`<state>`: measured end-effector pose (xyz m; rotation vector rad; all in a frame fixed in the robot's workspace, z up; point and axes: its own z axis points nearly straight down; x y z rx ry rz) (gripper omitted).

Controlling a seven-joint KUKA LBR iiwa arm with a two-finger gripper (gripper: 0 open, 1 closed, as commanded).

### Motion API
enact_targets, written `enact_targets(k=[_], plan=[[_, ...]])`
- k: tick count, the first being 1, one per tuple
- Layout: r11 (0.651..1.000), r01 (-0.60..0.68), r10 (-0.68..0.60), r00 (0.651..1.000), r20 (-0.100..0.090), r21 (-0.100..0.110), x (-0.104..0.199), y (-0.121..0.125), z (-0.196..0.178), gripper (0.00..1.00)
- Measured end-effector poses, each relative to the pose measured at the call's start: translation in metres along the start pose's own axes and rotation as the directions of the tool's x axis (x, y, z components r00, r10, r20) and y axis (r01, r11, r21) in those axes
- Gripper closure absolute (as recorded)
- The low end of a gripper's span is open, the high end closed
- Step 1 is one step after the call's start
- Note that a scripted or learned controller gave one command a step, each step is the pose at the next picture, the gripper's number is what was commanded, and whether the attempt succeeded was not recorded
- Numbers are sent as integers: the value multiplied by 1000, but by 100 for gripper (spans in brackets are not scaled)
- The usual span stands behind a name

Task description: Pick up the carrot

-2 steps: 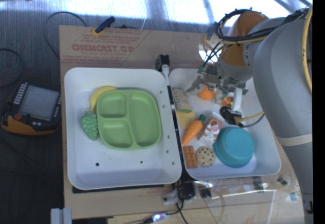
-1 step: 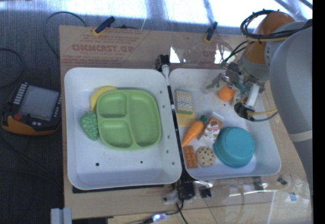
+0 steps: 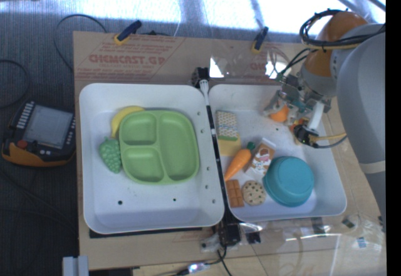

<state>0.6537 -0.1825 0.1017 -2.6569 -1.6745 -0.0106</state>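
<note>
Carrot (image 3: 237,163) lies in right bin (image 3: 326,206), near its left wall. Long axis diagonal: green top up-right, orange tip down-left. My gripper (image 3: 289,107) sits at bin's upper right, well apart from carrot, which lies down-left of me. Small orange piece (image 3: 279,114) just by my gripper; cannot tell grip state. Beside carrot: blue bowl (image 3: 289,181), cookie (image 3: 253,192), waffle block (image 3: 227,124). Green tray (image 3: 158,146) in left bin (image 3: 100,206).
</note>
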Motion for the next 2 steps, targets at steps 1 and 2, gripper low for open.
enact_targets(k=[1, 2], plan=[[996, 88, -88, 996, 4, -2, 95, -36, -86, 100], [1000, 31, -31, 1000, 6, 8, 205, -82, -86, 100]])
